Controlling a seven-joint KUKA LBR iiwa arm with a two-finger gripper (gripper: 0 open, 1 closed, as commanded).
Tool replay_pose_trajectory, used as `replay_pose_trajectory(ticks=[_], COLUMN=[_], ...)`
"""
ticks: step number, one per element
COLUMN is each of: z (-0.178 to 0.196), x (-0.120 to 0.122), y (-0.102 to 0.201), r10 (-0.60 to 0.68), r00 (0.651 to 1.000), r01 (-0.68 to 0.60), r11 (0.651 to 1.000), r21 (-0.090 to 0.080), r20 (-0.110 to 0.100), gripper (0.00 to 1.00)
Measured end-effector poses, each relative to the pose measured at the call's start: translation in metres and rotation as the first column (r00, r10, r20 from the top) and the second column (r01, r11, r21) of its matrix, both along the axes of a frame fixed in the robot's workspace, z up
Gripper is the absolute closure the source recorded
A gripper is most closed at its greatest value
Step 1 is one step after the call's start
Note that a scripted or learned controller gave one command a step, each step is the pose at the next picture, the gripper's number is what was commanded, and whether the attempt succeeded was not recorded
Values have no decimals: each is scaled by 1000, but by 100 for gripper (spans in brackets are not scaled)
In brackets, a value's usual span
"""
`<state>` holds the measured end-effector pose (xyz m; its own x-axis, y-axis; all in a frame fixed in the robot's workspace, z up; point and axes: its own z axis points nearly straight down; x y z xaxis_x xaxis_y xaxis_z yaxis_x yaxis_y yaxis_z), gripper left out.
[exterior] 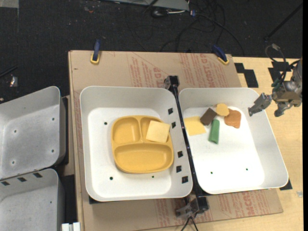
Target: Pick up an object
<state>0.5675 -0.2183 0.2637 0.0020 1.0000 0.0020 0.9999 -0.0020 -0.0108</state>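
Two shallow white bins are seen from above, side by side on a cardboard-covered bench. In the right bin (250, 162), a small cluster of toy-like pieces is gathered toward eleven o'clock of the bin floor: a pale yellow flat square (194, 126), a dark brown block (208, 115), a round yellow-orange disc (222, 109), an orange-brown lump (233, 119) and a green block (214, 131) lying lengthwise just below them. The green block is judged the easiest target: it appears light, rigid and probably smooth plastic, so slipping is possible, and it is best taken across its narrow sides at mid-length. The brown block touches or nearly touches its upper end, and the flat square lies just beside it at nine o'clock, so a descending finger could be crowded there. The gripper (270, 107) is seen at the bin's right rim, at about two o'clock of the cluster and apart from it, with its two fingers spread and nothing between them. In the left bin (94, 129), a yellow divided tray (142, 153) is set, with a pale yellow square piece (158, 131) resting in its upper right compartment. A black divider (182, 138) is seen between the bins.
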Motion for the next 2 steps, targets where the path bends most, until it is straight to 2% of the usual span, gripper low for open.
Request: replay_pose_trajectory(ticks=[1, 2], z=[7, -53], x=[2, 8], y=[1, 7], r10=[3, 5], r00=[1000, 1000], r01=[-3, -5], r11=[1000, 1000], r21=[-3, -1], r20=[11, 6], gripper=[0, 0])
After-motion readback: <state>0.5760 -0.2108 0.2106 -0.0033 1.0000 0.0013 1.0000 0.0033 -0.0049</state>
